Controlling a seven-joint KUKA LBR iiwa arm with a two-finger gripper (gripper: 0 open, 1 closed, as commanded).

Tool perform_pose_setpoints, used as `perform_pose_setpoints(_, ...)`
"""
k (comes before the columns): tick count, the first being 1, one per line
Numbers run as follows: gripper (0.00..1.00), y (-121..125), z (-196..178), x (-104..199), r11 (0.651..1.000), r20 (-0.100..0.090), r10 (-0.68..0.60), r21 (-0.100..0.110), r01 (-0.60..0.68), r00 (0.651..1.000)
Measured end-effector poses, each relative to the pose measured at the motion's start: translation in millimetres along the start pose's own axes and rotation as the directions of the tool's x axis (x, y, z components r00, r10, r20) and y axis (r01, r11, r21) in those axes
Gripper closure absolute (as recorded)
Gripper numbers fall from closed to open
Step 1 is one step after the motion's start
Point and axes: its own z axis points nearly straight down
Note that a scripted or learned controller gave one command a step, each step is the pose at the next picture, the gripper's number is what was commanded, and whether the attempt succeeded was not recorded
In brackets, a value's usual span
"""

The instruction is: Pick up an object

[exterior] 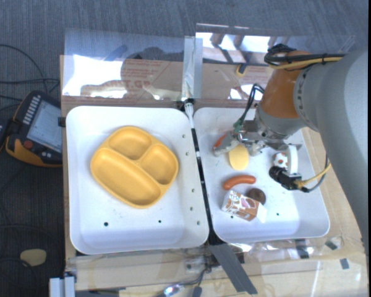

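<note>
item: grey kuka arm with orange band, its two-finger gripper (244,142) hanging low in the right-hand shallow white bin (309,224), at that bin's upper middle. whether the jaws are apart or together cannot be told here.

item: one pale yellow rounded lemon-like piece (238,158), lying just below and slightly left of the gripper, touching or nearly touching it; this is looking like the likeliest pick. no clear long axis.

item: one small red-orange piece (221,142), sitting just left of the gripper.

item: one orange sausage-shaped piece (239,181), long axis running left to right, below the yellow piece.

item: one printed white and brown carton (241,205), with one dark brown round piece (255,195) touching its upper right.

item: one yellow three-compartment plastic plate (134,164), resting in the left white bin (86,228), well apart from the gripper.
</note>
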Motion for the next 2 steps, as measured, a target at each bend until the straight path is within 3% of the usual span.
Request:
perform_pose_setpoints(1, 1.0, 1.3, -10.6, 1.0, 1.0, -0.003, -0.001, -0.003, 0.001, 1.0)
perform_pose_setpoints(2, 1.0, 46.2, -95.6, 47.6, 1.0, -0.001, -0.001, 0.007, 0.001, 1.0)
